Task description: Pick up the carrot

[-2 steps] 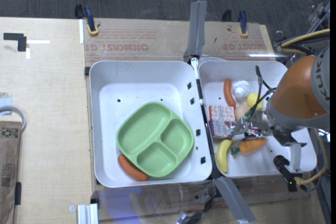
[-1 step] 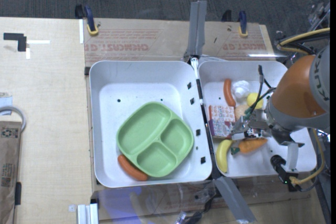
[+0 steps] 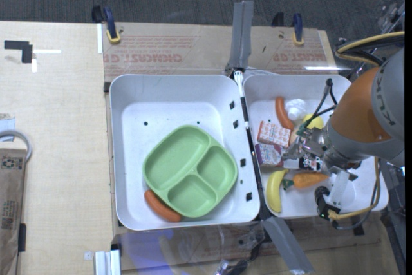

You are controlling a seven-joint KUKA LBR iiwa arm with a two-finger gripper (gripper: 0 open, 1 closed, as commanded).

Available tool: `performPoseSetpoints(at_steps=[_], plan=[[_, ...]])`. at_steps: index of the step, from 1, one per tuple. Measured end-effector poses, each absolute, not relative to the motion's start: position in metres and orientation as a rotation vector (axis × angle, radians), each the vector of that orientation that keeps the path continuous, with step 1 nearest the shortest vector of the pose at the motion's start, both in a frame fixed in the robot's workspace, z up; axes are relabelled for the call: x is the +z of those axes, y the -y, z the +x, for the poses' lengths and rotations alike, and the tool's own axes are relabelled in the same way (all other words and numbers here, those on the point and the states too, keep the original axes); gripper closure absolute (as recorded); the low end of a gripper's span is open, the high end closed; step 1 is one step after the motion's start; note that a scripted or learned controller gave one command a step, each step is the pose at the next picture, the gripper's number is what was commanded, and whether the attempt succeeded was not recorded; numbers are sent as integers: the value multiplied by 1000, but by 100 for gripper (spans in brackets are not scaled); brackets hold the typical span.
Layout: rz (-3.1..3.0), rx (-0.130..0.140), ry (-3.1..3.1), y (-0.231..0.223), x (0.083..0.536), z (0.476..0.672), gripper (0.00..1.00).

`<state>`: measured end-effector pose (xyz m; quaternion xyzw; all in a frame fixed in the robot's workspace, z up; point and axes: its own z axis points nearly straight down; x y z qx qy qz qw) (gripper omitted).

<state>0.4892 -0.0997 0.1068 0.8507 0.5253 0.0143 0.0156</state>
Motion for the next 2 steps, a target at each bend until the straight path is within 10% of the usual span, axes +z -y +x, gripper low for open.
performPoseSetpoints(at_steps=[1,2], plan=[[2662,41,-1622,163,107,489,0],[2794,-3,-1442,95,91,477,0]])
